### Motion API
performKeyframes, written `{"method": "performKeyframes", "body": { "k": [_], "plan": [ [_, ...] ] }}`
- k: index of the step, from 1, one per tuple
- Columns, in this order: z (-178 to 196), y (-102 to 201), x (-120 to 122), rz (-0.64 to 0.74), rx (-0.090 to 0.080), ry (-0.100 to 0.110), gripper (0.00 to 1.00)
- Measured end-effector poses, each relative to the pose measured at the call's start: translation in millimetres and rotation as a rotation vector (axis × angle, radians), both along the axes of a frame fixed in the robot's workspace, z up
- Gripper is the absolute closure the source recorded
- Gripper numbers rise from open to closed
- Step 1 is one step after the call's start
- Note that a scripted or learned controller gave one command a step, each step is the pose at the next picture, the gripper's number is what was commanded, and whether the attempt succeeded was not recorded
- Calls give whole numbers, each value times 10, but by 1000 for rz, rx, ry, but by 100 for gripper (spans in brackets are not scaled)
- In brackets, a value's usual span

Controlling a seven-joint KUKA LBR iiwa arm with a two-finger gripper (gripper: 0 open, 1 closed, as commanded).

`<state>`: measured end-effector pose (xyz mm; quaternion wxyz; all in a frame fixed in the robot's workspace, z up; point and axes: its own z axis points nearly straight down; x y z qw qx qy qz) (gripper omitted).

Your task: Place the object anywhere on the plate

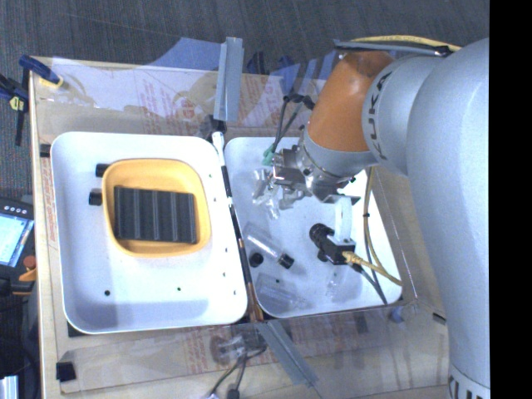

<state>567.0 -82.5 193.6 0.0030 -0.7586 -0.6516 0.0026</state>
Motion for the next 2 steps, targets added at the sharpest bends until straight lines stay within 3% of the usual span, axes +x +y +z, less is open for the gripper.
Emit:
{"method": "performKeyframes", "body": {
  "k": [1, 2],
  "plan": [
    [-26, 530, 315, 180, -1, -6, 100],
    [-25, 526, 316, 180, -1, -6, 0]
  ]
}}
